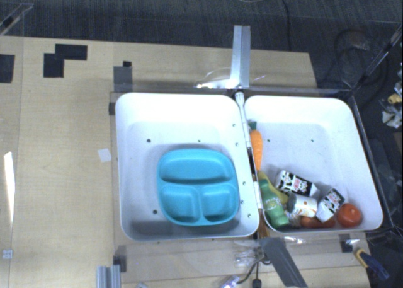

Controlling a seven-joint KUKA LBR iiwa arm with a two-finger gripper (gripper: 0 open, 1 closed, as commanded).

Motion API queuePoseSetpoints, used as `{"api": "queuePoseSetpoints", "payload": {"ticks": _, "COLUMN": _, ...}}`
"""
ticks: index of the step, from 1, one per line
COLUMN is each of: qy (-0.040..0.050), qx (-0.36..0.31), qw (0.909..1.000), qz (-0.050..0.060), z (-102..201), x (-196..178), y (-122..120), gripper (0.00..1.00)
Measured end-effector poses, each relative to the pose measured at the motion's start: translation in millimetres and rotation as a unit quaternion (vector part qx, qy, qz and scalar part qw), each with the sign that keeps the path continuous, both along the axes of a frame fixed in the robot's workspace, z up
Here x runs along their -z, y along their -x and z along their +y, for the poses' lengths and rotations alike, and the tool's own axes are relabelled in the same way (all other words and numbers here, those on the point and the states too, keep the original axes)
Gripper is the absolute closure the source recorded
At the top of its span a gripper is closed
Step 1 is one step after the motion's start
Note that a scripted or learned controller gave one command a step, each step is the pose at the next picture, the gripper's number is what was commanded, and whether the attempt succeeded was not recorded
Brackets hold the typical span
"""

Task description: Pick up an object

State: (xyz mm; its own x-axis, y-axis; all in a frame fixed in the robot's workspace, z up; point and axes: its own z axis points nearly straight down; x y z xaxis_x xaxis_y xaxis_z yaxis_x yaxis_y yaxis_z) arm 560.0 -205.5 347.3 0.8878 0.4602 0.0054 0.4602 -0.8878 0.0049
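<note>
The right bin (315, 123) holds several small items crowded at its near edge. An orange carrot (255, 145) lies along the bin's left wall. Below it sits a green bottle (272, 202). A black-and-white carton (296, 184) lies near the middle, with a white can (303, 205) and a second small black-and-white carton (331, 203) beside it. A red tomato (349, 215) rests in the near right corner. A blue three-compartment plate (198, 185) lies in the left bin (145, 129).
A metal post (241, 57) rises behind the divider between the two bins. Cables (352, 47) and dark gear lie off the bench at the right. The wooden bench top (56, 154) stretches to the left of the bins.
</note>
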Motion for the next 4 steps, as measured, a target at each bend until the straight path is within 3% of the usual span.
{"api": "queuePoseSetpoints", "payload": {"ticks": 1, "qy": -0.0013, "qx": 0.076, "qw": 0.9971, "qz": 0.003, "z": 75, "x": 34, "y": 21, "gripper": 1.00}}
{"api": "queuePoseSetpoints", "payload": {"ticks": 2, "qy": -0.0017, "qx": 0.001, "qw": 1.0000, "qz": 0.002, "z": 139, "x": 46, "y": 73, "gripper": 1.00}}
{"api": "queuePoseSetpoints", "payload": {"ticks": 3, "qy": -0.0011, "qx": -0.042, "qw": 0.9991, "qz": 0.003, "z": 225, "x": 71, "y": 31, "gripper": 1.00}}
{"api": "queuePoseSetpoints", "payload": {"ticks": 4, "qy": -0.0016, "qx": 0.062, "qw": 0.9981, "qz": 0.004, "z": 149, "x": 123, "y": 12, "gripper": 1.00}}
